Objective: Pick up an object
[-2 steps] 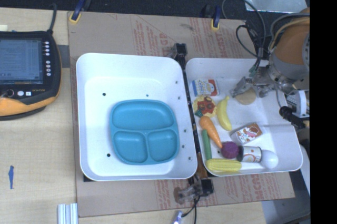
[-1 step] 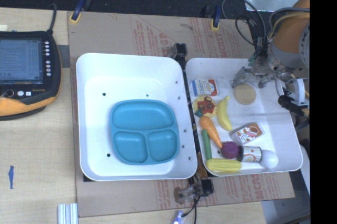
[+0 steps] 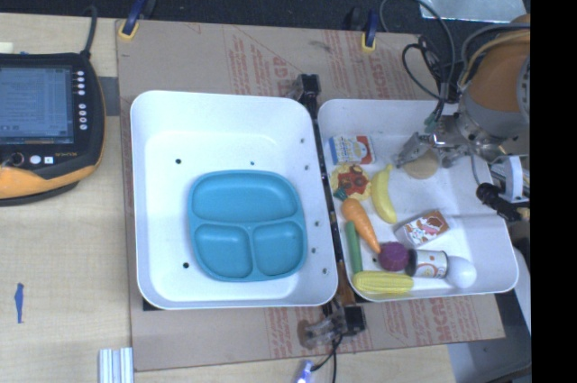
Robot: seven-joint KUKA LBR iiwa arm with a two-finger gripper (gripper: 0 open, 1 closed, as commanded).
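My gripper [image 3: 427, 156] hangs over the upper middle of the right bin [image 3: 491, 282], reaching in from the right under the orange-banded wrist. Its fingers stand open, spread to either side of a round tan object [image 3: 420, 168] on the bin floor. Nothing is lifted. The same bin also holds a yellow banana [image 3: 384, 195], an orange carrot [image 3: 361, 224], a red-and-white packet [image 3: 350, 149], a red toy [image 3: 352, 183], a brown snack packet [image 3: 424, 228], a purple piece [image 3: 392, 257], a yellow corn cob [image 3: 383, 284], a green stick [image 3: 353, 248] and a white bottle [image 3: 444, 266].
The left bin [image 3: 162, 129] holds a blue divided plate [image 3: 245, 224]. A control pendant with a screen [image 3: 41, 124] lies on the bench at far left. Black cables [image 3: 424, 39] loop above the right bin near the arm.
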